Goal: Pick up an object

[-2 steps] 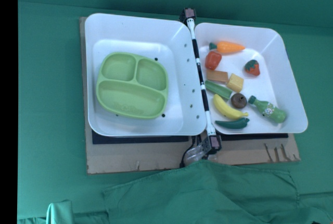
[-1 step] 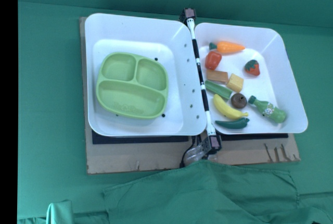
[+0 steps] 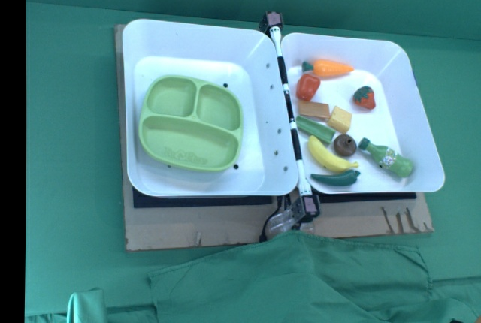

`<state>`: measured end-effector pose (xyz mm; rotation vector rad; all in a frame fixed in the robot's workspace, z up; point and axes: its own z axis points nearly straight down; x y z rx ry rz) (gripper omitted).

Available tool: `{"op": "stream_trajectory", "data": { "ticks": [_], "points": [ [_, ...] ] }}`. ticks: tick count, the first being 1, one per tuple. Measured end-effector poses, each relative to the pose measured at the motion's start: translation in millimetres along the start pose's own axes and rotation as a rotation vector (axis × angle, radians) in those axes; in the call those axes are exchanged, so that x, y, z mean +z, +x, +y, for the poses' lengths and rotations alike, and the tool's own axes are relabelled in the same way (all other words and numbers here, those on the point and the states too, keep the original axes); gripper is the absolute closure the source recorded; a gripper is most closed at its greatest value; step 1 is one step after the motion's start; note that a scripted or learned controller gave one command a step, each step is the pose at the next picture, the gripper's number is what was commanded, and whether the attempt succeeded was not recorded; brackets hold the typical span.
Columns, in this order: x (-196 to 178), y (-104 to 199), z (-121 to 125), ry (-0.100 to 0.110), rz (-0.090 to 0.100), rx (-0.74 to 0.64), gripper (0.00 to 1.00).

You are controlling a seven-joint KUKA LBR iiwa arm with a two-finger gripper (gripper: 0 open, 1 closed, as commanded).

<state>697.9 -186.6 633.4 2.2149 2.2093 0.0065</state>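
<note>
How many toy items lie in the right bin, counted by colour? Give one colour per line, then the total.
Orange: 1, carrot
Red: 2, pepper, strawberry
Tan: 1, block
Yellow: 2, cube, banana
Green: 3, cucumber, bottle, chili
Brown: 1, ball
Total: 10

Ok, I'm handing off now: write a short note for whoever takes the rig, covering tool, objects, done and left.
Left bin: green divided plate.
Right bin: carrot, red pepper, strawberry, tan block, yellow block, cucumber, brown round piece, banana, green bottle, dark green pepper.
Done: nothing lifted; all toys lie in the bin.
Left: pick up one object.
</note>
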Motion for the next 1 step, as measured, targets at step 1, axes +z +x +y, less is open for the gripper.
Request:
{"op": "stream_trajectory", "data": {
  "ticks": [1],
  "points": [
    [0.4, 0.6, 0.7, 0.004, 0.001, 0.0, 1.0]
  ]
}}
